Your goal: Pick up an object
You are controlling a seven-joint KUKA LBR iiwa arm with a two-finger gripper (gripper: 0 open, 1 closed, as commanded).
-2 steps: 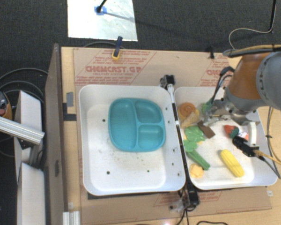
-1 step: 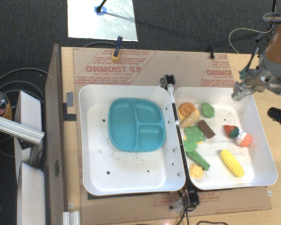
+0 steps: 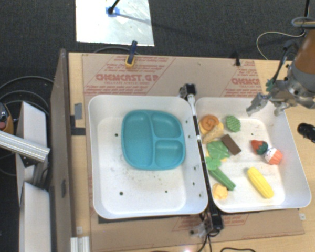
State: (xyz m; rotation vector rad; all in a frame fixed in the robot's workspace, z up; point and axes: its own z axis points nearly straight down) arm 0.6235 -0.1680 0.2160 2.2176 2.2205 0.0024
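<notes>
several toy foods crowd the right bin (image 3: 296, 193), with the corn (image 3: 260, 182) near 5 o'clock, while the end effector (image 3: 269, 104) hovers spread wide and empty at the bin's 1 o'clock rim, so a descent there would likely strike the wall.

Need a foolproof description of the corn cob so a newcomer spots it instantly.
Look in the right-hand white bin, the one crowded with toy food, beside the bin that holds the teal divided plate. Go to its near right corner: the corn cob lies there at a slant, apart from the rest. It is the one long, bright yellow, ridged piece.
</notes>
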